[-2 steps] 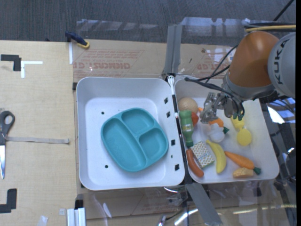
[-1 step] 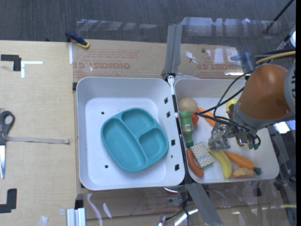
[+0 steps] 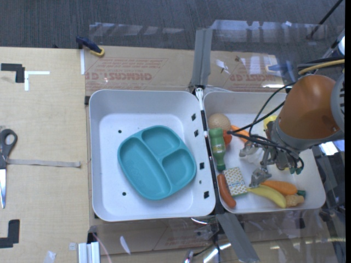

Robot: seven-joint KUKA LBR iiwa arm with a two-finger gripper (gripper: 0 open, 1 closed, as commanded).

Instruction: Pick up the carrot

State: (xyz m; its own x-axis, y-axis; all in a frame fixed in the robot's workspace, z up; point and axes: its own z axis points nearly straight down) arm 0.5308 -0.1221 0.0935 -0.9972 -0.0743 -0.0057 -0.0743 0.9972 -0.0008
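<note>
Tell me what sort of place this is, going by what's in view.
Probably a robot lab or test bench, not a kitchen: two white bins sit on a taped cardboard-covered bench, toy food such as the carrot and banana fills one, and scissors lie beside.

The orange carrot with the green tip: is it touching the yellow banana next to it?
Touching. The camera view shows the orange carrot lying right along the yellow banana's upper edge in the right white bin, no gap between them.
</note>
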